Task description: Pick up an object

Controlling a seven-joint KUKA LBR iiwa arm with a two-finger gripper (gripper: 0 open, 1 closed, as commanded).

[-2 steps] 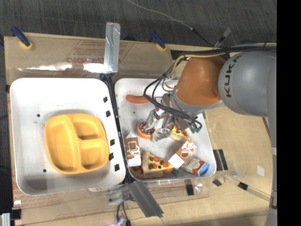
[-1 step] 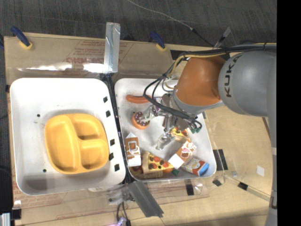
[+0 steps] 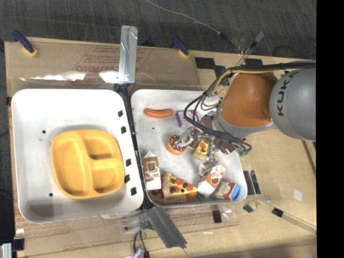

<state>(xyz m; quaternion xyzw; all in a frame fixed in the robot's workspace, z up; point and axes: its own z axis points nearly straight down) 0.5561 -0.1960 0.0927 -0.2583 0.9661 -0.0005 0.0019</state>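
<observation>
The bench (image 3: 64, 52), covered in taped cardboard, carries two white bins side by side so that one can feed the other. The left bin (image 3: 27, 117) lies well away from the pincer, across the divider, and holds a yellow sectioned tray (image 3: 86, 163), likely there as a landing place. The right bin (image 3: 161, 98) sits directly under the pincer and holds the clutter of toy food, which is why the arm (image 3: 258, 104) reaches down into it from the far side. The pincer (image 3: 203, 150) hangs low in the middle of that bin among the objects; its tips are lost in cables and toys, so I cannot tell how far it is parted or whether anything is in it. Below it, toward the bin's near wall, lie a pizza-printed box (image 3: 180, 188), a small carton (image 3: 151, 171) standing by the divider, and two more printed cartons (image 3: 220, 184). Beside it, toward the divider, rests a chocolate doughnut (image 3: 176, 143), the nearest likely pick. Farthest above it, by the far wall, lies a hot dog (image 3: 158, 112).
</observation>
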